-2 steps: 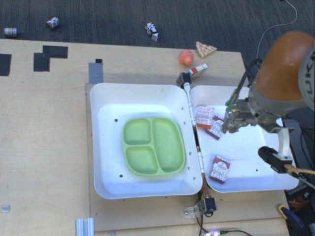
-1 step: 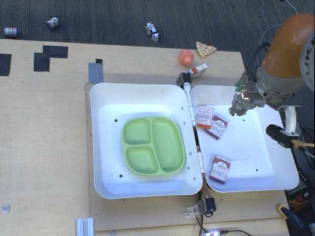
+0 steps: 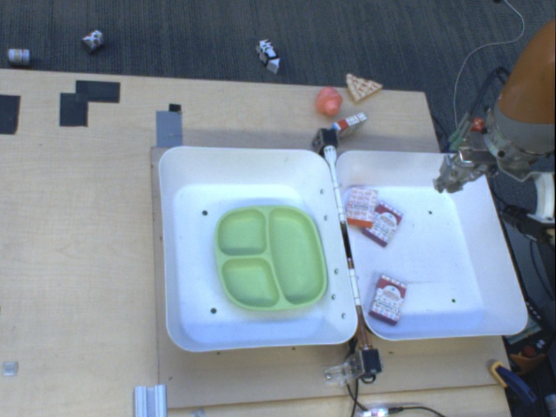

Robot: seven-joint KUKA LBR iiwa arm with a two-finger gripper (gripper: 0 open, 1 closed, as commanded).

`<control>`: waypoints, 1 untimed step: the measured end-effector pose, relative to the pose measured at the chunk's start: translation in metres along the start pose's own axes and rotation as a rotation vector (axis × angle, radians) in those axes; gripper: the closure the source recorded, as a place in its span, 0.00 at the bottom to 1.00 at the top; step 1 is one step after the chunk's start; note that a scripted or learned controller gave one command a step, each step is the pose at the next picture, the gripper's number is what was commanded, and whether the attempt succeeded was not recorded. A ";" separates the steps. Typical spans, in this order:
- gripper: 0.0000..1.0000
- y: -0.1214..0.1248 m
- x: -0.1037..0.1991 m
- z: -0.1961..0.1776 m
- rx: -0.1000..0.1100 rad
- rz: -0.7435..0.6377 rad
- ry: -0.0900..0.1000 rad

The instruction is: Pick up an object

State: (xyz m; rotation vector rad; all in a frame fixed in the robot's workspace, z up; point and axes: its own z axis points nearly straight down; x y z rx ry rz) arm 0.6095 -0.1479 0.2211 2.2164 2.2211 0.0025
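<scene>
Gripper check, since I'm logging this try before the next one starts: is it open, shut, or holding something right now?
Gripper: above the right bin's upper right corner, nothing seen between its fingers; open or shut cannot be told.

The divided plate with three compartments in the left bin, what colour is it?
Light green. The divided plate shows clearly in the camera view, lying in the left white bin.

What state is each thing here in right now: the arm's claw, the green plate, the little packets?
Gripper: above the right bin's far edge, holding nothing visible.
Green divided plate: flat in the left bin.
Two packets: overlapping, lying flat by the divider.
Third packet: lying apart, nearer the front.
</scene>
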 end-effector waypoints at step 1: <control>1.00 -0.100 -0.039 -0.039 0.000 0.000 0.000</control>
